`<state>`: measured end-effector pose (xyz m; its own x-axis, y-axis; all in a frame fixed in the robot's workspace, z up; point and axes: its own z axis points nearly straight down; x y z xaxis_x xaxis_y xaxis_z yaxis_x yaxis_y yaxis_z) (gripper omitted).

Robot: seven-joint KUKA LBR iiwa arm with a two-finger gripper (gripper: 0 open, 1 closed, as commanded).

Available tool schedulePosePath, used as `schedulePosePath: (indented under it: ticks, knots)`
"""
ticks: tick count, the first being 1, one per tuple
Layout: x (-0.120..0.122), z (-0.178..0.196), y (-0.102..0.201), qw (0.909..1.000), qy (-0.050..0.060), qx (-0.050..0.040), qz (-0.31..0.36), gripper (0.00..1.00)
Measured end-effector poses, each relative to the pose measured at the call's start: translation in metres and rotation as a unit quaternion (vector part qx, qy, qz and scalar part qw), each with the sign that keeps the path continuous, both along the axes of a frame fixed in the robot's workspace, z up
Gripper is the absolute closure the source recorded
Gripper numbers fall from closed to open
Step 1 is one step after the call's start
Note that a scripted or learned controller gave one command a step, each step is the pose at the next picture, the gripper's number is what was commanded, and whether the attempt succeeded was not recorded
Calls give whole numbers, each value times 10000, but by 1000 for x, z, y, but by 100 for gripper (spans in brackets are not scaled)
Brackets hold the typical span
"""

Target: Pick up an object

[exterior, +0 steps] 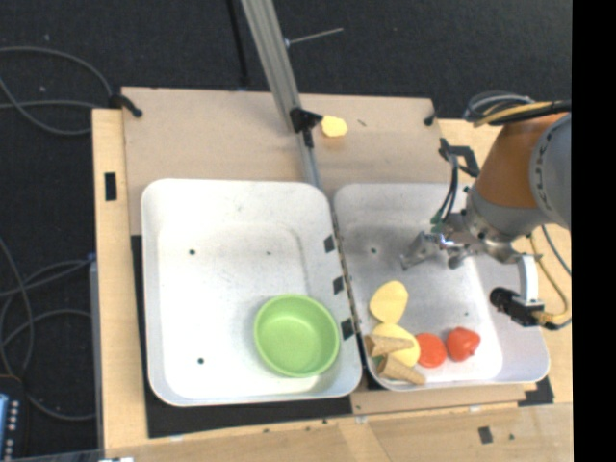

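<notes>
Worktop [221, 133] of light wood sits on a dark floor [115, 27] and carries two white bins. Over the right bin [385, 210], the arm's jaws [420, 254] hang spread open and hold nothing. Yellow and red toy food [389, 301] lies near that bin's front edge. A green bowl [296, 334] sits in the left bin [212, 229].

We see a robotics lab: a plywood counter [192, 142] on dark carpet [115, 27], loose cables [38, 94] trailing across the floor, an aluminium rail [269, 46], two white bins [183, 219], and an industrial robot arm [520, 176].
</notes>
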<state>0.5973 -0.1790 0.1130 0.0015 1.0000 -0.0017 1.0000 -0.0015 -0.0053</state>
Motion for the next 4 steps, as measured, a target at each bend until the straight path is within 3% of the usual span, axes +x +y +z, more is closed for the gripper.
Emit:
schedulePosePath:
  ticks: [1, 3, 4]
  knots:
    - [3, 15, -1, 10000, -46, 4, -18, 100]
    - [2, 123, 3, 10000, -70, 0, 26, 100]
    - [3, 125, 3, 10000, -38, 11, 30, 100]
